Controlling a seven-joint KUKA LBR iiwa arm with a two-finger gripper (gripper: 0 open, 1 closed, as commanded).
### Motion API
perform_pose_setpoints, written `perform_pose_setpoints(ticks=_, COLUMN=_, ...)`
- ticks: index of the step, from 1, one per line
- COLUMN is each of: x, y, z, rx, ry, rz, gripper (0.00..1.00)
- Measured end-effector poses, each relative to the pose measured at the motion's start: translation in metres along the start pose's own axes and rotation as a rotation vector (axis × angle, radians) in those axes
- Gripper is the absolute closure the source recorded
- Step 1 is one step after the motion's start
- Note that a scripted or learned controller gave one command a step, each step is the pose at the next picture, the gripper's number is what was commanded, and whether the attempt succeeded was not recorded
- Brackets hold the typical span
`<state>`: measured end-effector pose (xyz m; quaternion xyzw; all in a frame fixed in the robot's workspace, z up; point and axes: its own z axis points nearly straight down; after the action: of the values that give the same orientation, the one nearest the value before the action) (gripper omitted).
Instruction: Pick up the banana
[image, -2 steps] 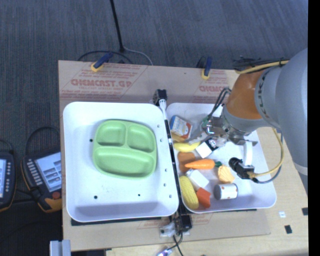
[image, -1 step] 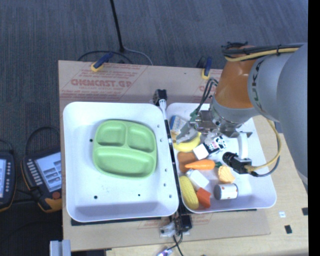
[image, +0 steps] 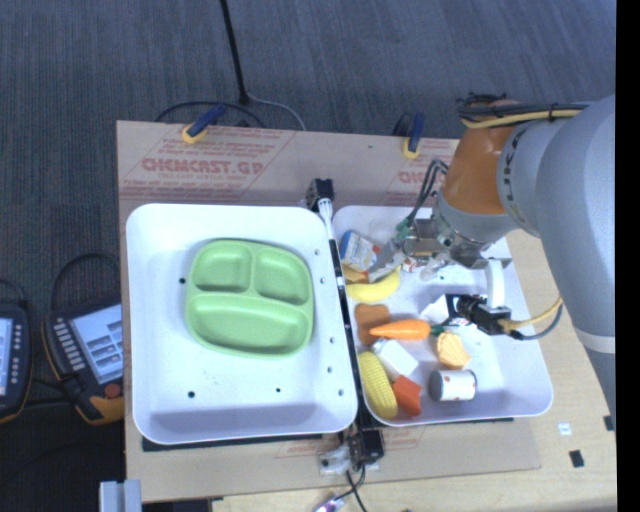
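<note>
- Reaching over the right bin, I can't tell how my fingers are set.
- Banana lies just beside them, toward the divider, unlifted; the grasp remains.

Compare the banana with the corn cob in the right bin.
The banana is curved and smooth; the corn cob is straighter and ridged. The banana lies near the bin's middle, just under the hand; the corn cob lies at the near edge beside the bin wall. Both are yellow.
</note>
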<state>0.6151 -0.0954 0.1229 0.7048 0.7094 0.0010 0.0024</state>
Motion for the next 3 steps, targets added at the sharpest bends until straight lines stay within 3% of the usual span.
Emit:
perform_pose_setpoints(ticks=1, x=-0.001, y=-0.009, z=0.033, rx=-0.001, ry=0.0, rz=-0.052, gripper=0.0)
perform_pose_setpoints(ticks=2, x=0.001, y=-0.007, z=0.023, rx=-0.006, ry=0.004, rz=-0.052, gripper=1.0)
perform_pose_setpoints(ticks=3, x=0.079, y=-0.016, z=-0.061, rx=0.006, ry=0.002, rz=-0.024, gripper=1.0)
